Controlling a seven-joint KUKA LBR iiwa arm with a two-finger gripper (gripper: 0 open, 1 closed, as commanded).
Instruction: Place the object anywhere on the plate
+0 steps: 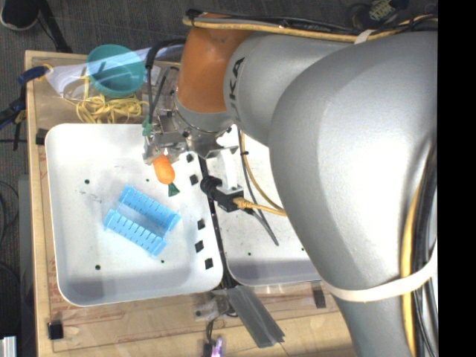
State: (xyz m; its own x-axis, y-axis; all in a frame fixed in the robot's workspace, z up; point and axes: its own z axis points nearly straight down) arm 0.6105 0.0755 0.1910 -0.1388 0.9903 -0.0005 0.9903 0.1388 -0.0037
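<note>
Your gripper point(165, 155) sits clamped on the carrot point(163, 171), which hangs just below its fingers over the left bin point(74, 274). It looks light, hard and smooth, so it may slip; grip its thick orange middle, not the green tip.

Left bin point(74, 222): smooth white plastic, faintly glossy. Rack point(141, 221): ribbed light-blue plastic. Bench point(111, 326): pale bare wood, matt.
</note>
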